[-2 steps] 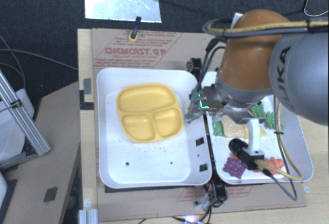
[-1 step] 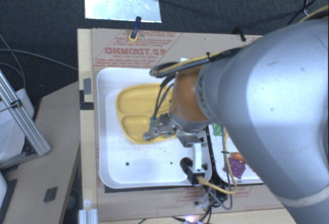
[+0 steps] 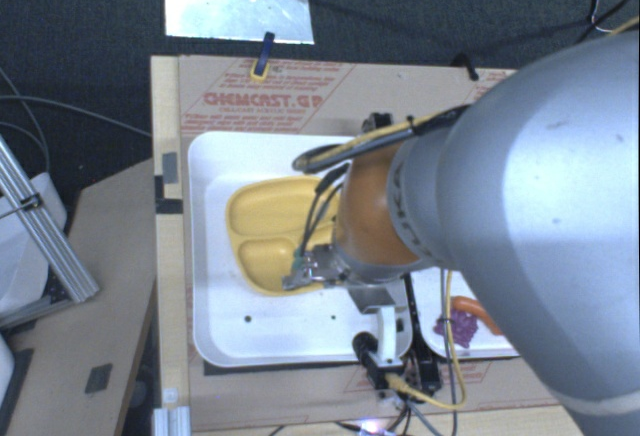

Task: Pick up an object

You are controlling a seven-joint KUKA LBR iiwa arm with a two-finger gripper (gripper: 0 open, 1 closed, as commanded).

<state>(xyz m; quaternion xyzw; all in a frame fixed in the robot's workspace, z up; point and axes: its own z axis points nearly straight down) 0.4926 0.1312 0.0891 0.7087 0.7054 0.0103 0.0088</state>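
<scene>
Looking down remotely, I find the grey arm [image 3: 540,224] nearest the lens, its orange band [image 3: 365,214] above the left bin [image 3: 215,324]. A small purple and orange thing [image 3: 467,322] lies in the right bin [image 3: 497,348], just beside the arm. The gripper [image 3: 303,274] sits low in the left bin; the wrist hides it, so I cannot tell whether it is open or closed. The yellow two-lobed object [image 3: 265,224] lies mid-bin, its near right edge meeting the gripper. Beyond, printed cardboard [image 3: 270,94] covers the desk [image 3: 110,254].

Yellow lobed dish [image 3: 265,229] (partly hidden), flat in white bin [image 3: 215,324]
</scene>
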